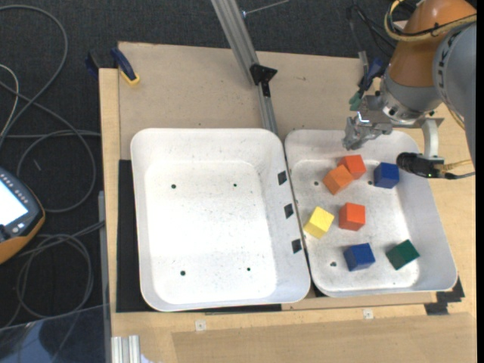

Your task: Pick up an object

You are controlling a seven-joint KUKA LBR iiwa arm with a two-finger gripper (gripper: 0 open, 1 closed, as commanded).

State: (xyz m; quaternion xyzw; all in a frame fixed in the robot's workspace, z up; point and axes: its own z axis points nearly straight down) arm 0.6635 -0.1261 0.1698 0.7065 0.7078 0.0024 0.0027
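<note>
At the near edge of the right bin (446, 274) sit a blue block (358, 256) and a dark green block (402, 254), a little apart from each other. Just beyond them, toward the middle of the bin, a yellow block (319, 221) lies close to the bin's left wall, with a red-orange block (352, 215) beside it on its right. Farther back, two orange blocks sit touching: a lighter orange one (337, 178) and a deeper orange one (352, 165) just behind it, with a second blue block (386, 175) a short way to their right. The gripper (355, 138) hangs over the far part of this bin, just behind the deeper orange block, with nothing seen between its tips; whether it is spread or closed cannot be told from this angle. A black fitting with a cable (420, 164) juts from the arm just beside the far blue block. The left bin (151, 146) lies alongside, and a grey metal pole (240, 40) slants up from between the two bins at the back.
</note>
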